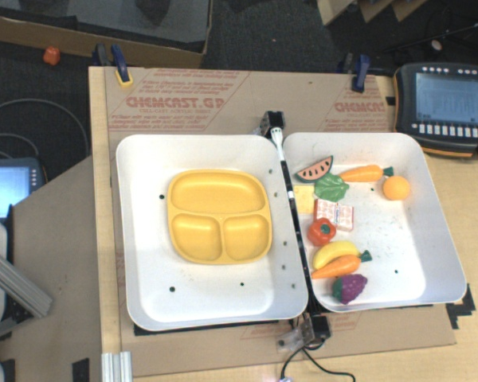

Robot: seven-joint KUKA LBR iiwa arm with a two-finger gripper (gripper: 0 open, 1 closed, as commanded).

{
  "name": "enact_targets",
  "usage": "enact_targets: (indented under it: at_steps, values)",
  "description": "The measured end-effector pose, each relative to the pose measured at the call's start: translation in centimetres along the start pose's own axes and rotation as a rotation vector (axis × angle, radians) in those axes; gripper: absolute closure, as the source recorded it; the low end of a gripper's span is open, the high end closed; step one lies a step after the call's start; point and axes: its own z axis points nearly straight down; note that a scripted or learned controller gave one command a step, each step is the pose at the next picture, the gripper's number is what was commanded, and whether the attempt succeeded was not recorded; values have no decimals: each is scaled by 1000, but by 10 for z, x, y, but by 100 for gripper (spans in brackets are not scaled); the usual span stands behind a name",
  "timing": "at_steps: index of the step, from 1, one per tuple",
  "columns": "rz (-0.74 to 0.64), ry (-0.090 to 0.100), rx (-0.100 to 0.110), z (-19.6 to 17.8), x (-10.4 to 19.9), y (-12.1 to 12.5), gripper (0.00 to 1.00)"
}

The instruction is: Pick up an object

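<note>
Right bin (430, 213), left edge: toy food (334, 229) crowded, pieces touching. Risk: fingers snag neighbours, grasp slips. Gripper state: cannot tell.

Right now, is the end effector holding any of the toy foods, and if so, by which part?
Nothing is held. The toy foods, such as the watermelon slice, orange and tomato, all lie in the right bin.

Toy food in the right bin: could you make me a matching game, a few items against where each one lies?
Things:
1. watermelon slice
2. orange
3. purple grapes
4. tomato

Places:
A. nearest the bin's front edge
B. farthest right, beside the upper carrot's tip
C. top of the pile, near the back
D. mid-bin, just below the red-and-white box

Pairs: 1-C, 2-B, 3-A, 4-D
</note>
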Motion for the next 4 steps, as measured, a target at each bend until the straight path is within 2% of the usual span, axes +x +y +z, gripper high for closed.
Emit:
enact_targets:
  at_steps: [4]
  values:
    - [0,-16,-19,-43,-3,4,100]
